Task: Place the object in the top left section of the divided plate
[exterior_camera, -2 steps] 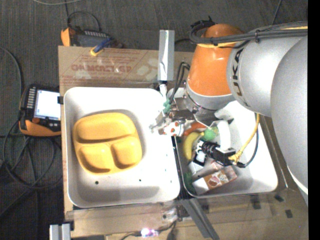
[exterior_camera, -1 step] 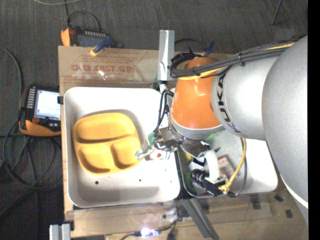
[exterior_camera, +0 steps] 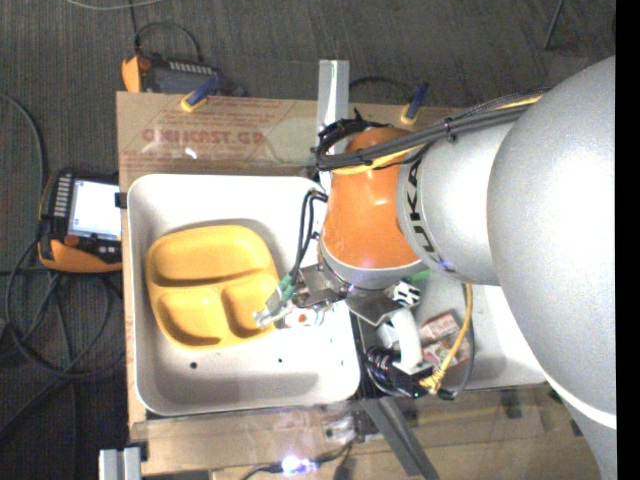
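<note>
A yellow divided plate (exterior_camera: 205, 280) lies in the left white bin (exterior_camera: 200, 388), with one long section along its top and smaller ones below. My gripper (exterior_camera: 280, 308) hangs over the plate's lower right corner, at the rim of the small right-hand section. Small green, white and orange-red bits (exterior_camera: 296, 317) show right at the gripper's tip; I cannot make out whether they are a held object or part of the tool. The orange band of the wrist (exterior_camera: 368, 218) hides the wall between the two bins.
The arm's grey body covers most of the right bin (exterior_camera: 478, 363). A small pinkish packet (exterior_camera: 440, 328) and a white-and-green item (exterior_camera: 408, 293) peek out beneath it. A cardboard sheet (exterior_camera: 200, 133) lies behind the bins, and a handheld pendant (exterior_camera: 85, 218) sits at the left.
</note>
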Motion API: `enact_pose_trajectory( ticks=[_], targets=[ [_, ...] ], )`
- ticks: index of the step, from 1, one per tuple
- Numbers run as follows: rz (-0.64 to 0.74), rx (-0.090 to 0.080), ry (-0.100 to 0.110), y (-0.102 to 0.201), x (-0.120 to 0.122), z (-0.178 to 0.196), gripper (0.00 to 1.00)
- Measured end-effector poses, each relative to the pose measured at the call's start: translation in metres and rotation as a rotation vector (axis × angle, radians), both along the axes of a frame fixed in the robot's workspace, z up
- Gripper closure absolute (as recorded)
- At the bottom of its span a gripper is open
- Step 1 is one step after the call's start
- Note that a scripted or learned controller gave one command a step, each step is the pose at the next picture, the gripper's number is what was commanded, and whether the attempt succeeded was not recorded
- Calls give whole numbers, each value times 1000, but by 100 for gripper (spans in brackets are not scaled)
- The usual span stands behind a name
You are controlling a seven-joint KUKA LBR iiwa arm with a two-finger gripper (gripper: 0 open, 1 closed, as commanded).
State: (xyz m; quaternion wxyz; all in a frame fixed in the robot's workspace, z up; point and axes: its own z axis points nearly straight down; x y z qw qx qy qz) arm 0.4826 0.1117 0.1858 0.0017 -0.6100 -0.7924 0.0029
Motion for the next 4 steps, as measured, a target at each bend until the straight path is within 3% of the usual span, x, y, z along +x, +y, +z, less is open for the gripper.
enact_pose_trajectory(
  ticks=[1,2,3,4],
  targets=[
    [1,1,0,0,0,0,0],
    [0,0,4,0,0,8,100],
    [-6,0,0,32,0,-24,100],
    [-114,-1,-1,60,0,0,100]
  ],
)
